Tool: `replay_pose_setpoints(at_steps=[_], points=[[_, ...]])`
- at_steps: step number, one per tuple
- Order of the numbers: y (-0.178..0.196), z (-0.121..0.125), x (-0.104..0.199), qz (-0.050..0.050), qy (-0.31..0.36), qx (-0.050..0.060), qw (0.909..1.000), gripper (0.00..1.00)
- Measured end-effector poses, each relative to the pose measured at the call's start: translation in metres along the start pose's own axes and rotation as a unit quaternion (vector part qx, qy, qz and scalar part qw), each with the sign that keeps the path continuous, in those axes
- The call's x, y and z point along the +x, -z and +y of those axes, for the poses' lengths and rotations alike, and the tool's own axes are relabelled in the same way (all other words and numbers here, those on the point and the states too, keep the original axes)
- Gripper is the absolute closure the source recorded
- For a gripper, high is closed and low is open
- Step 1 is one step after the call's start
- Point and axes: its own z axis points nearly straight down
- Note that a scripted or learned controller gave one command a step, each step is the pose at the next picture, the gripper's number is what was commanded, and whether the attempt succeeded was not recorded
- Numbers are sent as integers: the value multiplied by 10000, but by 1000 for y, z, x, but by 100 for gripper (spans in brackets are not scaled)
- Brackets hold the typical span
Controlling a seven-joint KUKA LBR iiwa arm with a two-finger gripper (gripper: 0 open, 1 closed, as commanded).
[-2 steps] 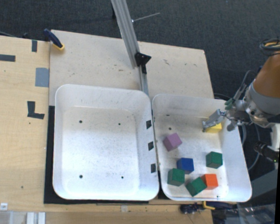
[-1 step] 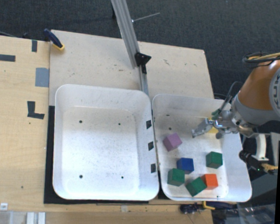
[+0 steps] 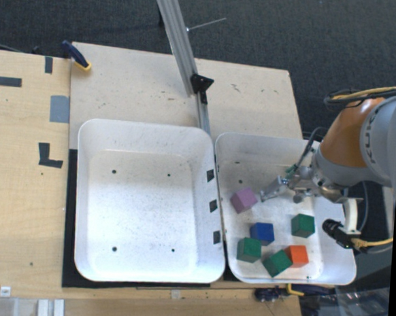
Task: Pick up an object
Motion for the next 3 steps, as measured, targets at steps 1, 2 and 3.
replay_pose_setpoints(at_steps=[1, 2, 3], points=[[14, 1, 1, 0, 6, -24, 10000, 100], [70, 6, -7, -13, -2, -45, 10000, 100], [119, 6, -7, -10, -1, -31, 10000, 100]])
